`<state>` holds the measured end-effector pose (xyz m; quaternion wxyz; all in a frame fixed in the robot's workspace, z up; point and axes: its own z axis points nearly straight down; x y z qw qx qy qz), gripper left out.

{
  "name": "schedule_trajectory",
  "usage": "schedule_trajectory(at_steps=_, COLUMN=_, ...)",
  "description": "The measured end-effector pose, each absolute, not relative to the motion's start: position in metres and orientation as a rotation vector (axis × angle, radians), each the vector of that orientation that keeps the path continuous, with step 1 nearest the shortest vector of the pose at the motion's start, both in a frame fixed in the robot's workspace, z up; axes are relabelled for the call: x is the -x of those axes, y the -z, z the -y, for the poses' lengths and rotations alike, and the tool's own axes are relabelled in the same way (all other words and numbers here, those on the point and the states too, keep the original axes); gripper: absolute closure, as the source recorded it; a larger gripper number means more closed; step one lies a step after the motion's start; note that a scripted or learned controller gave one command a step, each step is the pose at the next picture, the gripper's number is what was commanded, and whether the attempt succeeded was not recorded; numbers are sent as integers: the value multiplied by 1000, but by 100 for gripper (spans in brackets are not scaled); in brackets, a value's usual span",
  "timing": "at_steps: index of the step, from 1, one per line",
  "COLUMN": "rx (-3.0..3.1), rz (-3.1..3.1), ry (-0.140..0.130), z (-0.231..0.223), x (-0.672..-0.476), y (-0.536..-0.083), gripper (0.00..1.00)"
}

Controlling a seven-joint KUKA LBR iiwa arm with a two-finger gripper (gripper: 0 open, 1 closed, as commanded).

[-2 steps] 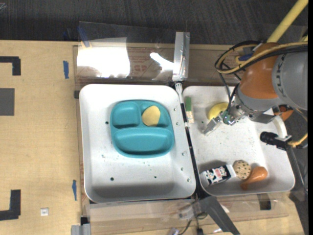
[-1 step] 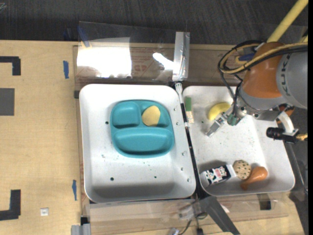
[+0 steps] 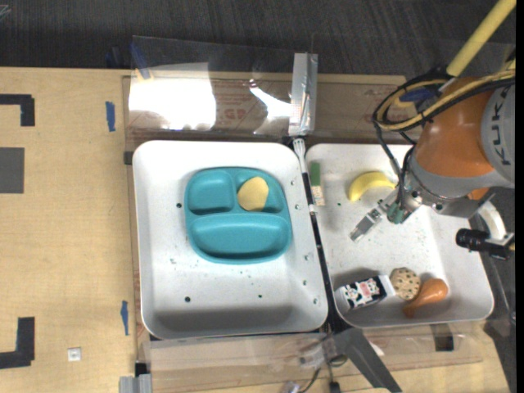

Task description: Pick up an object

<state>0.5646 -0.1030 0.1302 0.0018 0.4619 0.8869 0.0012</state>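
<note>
My gripper [image 3: 366, 225] hangs over the middle of the right bin [image 3: 458, 256], open, with nothing between its fingers. A yellow banana [image 3: 370, 184] lies just above it near the bin's far side. Along the near side lie a black-and-white carton [image 3: 363, 292], a speckled cookie [image 3: 404, 282] and an orange piece [image 3: 427, 294]. In the left bin [image 3: 155, 244] sits a teal divided tray [image 3: 237, 215] with a yellow round piece [image 3: 253, 193] in its upper right compartment.
The arm's orange band [image 3: 458, 142] and cables [image 3: 417, 97] loom over the right bin's far right corner. A small green and yellow item [image 3: 314, 183] lies along the wall between the bins. Clear plastic sheeting [image 3: 221, 97] is taped behind the left bin.
</note>
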Motion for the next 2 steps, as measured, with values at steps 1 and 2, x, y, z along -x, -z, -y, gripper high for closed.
schedule_trajectory(at_steps=1, rx=-1785, rz=-2576, ry=-8, z=103, x=-495, y=-88, gripper=0)
schedule_trajectory(at_steps=2, rx=-2010, rz=-2406, ry=-6, z=99, x=-545, y=-88, gripper=0)
